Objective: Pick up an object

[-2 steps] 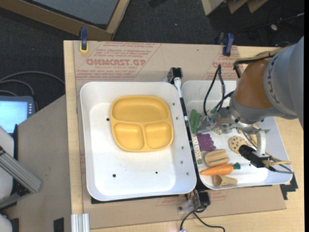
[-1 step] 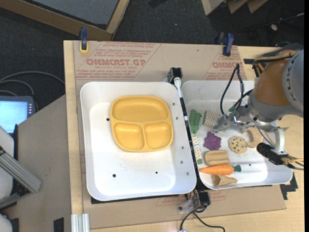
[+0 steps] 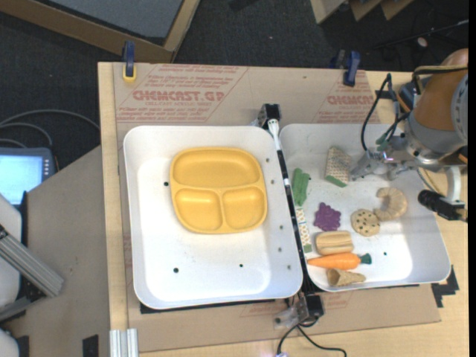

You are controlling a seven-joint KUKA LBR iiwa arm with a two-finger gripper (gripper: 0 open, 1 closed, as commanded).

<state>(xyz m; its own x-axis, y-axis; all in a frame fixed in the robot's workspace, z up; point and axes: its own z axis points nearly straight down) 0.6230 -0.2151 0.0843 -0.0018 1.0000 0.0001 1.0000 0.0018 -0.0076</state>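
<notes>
The toys were seen in the right bin (image 3: 424,270): a carrot (image 3: 336,260) at six o'clock, a bread roll (image 3: 333,242) just above it, a cookie (image 3: 364,222), a purple cluster (image 3: 326,216) and a green piece (image 3: 300,185) toward nine. The end effector (image 3: 381,162) was seen at twelve o'clock; its state could not be told. In the left bin (image 3: 149,222) lay a yellow divided plate (image 3: 218,189).

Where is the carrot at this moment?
The carrot lies in the right bin, near its front edge, just below the hot dog bun and above the cone.
</notes>
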